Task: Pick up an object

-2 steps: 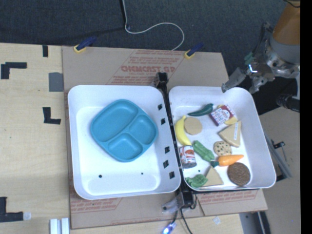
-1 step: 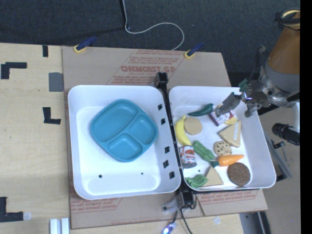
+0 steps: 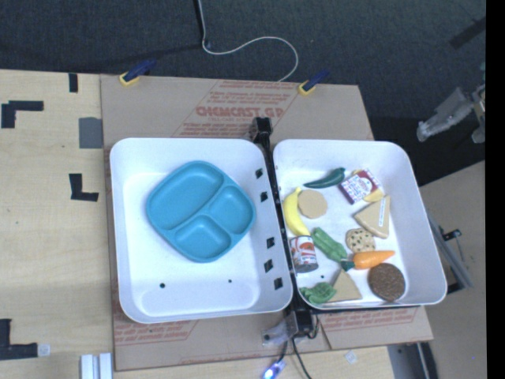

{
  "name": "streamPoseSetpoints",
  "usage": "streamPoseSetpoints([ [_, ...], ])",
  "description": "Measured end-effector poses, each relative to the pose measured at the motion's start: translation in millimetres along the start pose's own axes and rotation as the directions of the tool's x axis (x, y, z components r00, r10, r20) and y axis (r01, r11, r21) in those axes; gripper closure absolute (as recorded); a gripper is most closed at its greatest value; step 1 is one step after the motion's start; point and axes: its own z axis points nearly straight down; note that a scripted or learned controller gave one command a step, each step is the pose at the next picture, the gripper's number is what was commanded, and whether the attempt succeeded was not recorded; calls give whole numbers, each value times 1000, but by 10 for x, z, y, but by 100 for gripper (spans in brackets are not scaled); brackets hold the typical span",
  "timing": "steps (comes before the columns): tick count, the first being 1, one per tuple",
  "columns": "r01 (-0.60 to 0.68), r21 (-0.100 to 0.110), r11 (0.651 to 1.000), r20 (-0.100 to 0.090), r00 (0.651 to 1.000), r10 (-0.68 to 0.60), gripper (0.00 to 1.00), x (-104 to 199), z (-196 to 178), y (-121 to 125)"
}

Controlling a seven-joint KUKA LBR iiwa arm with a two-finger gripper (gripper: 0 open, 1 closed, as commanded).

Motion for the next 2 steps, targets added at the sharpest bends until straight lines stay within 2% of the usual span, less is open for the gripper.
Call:
streamPoseSetpoints([
  [1, -1, 17, 1000, -1, 1000, 1, 100, 0, -1, 16],
  [2, 5, 28, 1000, -6, 1000, -5, 100, 714, 804, -213],
])
